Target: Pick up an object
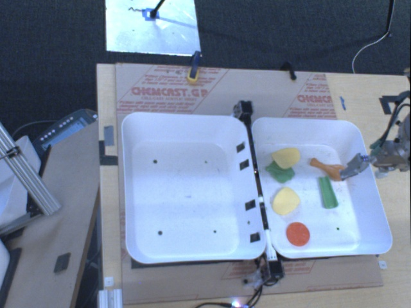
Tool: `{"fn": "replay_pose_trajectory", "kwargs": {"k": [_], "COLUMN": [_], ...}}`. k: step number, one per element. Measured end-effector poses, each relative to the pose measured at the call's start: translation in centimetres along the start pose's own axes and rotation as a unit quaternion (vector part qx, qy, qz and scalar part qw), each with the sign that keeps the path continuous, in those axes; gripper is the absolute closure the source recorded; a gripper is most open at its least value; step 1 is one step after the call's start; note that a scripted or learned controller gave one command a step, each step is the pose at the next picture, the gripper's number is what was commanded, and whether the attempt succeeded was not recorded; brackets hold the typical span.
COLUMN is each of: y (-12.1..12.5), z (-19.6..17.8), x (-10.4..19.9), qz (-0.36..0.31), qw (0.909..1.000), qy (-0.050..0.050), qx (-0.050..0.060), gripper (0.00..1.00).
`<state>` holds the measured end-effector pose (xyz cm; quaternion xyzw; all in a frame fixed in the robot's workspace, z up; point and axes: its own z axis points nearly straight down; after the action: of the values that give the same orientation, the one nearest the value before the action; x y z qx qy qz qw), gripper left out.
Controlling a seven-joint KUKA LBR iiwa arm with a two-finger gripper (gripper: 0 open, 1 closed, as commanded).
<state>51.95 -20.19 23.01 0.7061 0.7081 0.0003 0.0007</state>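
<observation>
The hand [357, 166] hangs over the right white bin's [370, 201] far edge, just beside an orange curved plastic piece [326, 167]. Whether it is wide or narrow, I cannot tell. A green stick [327, 192] lies near.

A brown cardboard sheet printed with red lettering [168, 90] lies under two bins, a shiny square metal plate [151, 17] beyond it on dark carpet [289, 18], a yellow clip [192, 76] at its edge.
</observation>
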Motion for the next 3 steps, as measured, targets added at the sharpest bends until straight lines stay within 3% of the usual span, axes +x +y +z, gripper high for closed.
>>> {"fn": "replay_pose_trajectory", "kwargs": {"k": [1, 2, 3], "y": [-3.6, -3.2, -0.4], "z": [15.2, 13.5, 14.2], "x": [-0.4, -0.5, -0.6], "qz": [0.002, 0.0, -0.001], "qw": [1.0, 1.0, 1.0], "qy": [0.001, 0.0, -0.002], "qx": [0.003, -0.001, -0.004], "gripper": [0.0, 1.0, 1.0]}}
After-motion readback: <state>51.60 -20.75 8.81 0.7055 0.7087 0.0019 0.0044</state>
